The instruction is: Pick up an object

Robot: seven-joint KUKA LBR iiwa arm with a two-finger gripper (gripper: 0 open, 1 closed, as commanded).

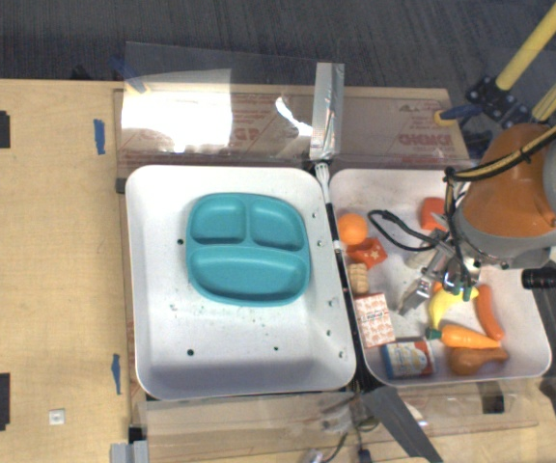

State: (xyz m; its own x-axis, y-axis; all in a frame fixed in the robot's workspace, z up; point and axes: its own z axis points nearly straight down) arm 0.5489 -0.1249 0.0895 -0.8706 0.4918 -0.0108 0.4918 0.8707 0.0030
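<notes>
While the gripper (430,292) hangs low over the right bin (539,355), it sits in the middle of the toy food, close to the yellow banana (442,309). I use that banana as my marker for where everything is. The gripper is just above and to the left of the banana, and it looks very near or even touching it, but I cannot tell which. Its fingers are small and mixed up with wires, so I cannot tell if they are wide, narrow, or holding something. Nothing can be seen caught between them.

Just below the banana lies an orange carrot (469,336), and a brown pear (471,360) lies under that. Another carrot (488,312) sits right of the banana, tipped up and down. Left of the banana is a small box (373,318), and below-left is a little can (408,358) on its side. Up and to the left of the banana sits a round orange (352,229).

Far left of the banana, in the left bin (152,336), rests a teal plate (249,247) with three parts. It lies flat, ready to take food.

I think the arm is low so it can grab the banana, since that is the nearest thing. The toys are packed close, so the fingers could bump a carrot.
</notes>
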